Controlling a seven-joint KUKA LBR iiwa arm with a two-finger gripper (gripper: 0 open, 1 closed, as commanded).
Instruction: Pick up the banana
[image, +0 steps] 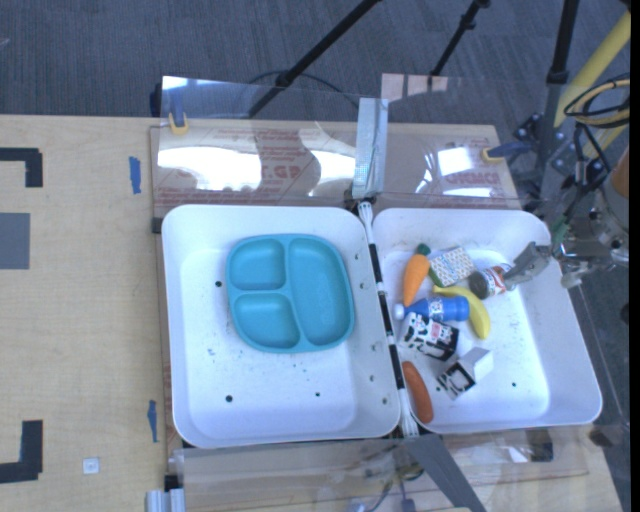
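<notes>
The yellow banana (476, 312) lies in the right bin (560, 390), curving from the bin's middle toward the right. A blue bottle (440, 309) rests against its left part and hides some of it. My gripper (524, 263) reaches in from the right over the bin's upper right area, above and to the right of the banana and apart from it. A small can with a dark lid (486, 283) lies between the gripper tip and the banana.
Around the banana sit an orange carrot (414, 278), a checkered box (451, 265), a black-and-white carton (431, 336), a small white-and-black block (465, 371) and a reddish sausage (418, 391). The left bin (200, 400) holds a blue divided plate (290, 292).
</notes>
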